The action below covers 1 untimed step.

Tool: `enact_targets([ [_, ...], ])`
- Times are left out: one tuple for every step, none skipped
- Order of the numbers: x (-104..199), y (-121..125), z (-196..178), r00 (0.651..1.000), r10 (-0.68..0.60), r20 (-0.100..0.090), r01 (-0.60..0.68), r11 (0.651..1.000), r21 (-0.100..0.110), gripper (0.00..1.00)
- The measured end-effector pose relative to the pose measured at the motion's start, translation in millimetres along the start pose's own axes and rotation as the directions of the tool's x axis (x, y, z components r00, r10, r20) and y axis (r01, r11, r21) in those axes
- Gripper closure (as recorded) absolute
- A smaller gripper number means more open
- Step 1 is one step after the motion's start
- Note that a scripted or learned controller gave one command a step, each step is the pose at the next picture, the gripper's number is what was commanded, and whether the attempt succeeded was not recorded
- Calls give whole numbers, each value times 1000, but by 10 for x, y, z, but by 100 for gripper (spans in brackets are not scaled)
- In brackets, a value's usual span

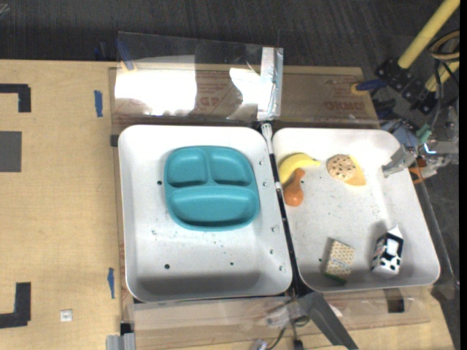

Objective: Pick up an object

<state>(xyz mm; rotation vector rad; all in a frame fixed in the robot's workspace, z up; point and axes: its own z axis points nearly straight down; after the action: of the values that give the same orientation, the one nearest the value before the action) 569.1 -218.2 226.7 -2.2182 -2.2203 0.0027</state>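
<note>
Bins sit side by side on the worktop (58,195), and both are shallow and white. Left bin (139,268) carries a teal tray (211,187) with three compartments, lying a little toward 12 o'clock from the bin's middle.

Right bin (365,224) holds five small things. At its 10 o'clock corner lies a banana (294,165), and just under it, touching it, is an orange piece (293,193) (I cannot tell what it is). Toward 12 o'clock lies a cookie (341,167) with dark spots, and a yellow bit shows at its 4 o'clock edge. Near 6 o'clock stands a small box (339,258), tilted, with a pale checked face. Just beside it, toward 5 o'clock, is a black-and-white cow toy (388,254); the two are apart.

End effector (408,155) is at the 2 o'clock rim of the right bin, at the edge of the bin and well apart from every object. Nothing is seen in it, and how wide it stands I cannot tell, because the parts there are small and mixed with cables.
</note>
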Motion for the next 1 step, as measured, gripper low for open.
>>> enact_targets([
  [294,-521,-304,995,-101,1,101,995,-1,0],
])
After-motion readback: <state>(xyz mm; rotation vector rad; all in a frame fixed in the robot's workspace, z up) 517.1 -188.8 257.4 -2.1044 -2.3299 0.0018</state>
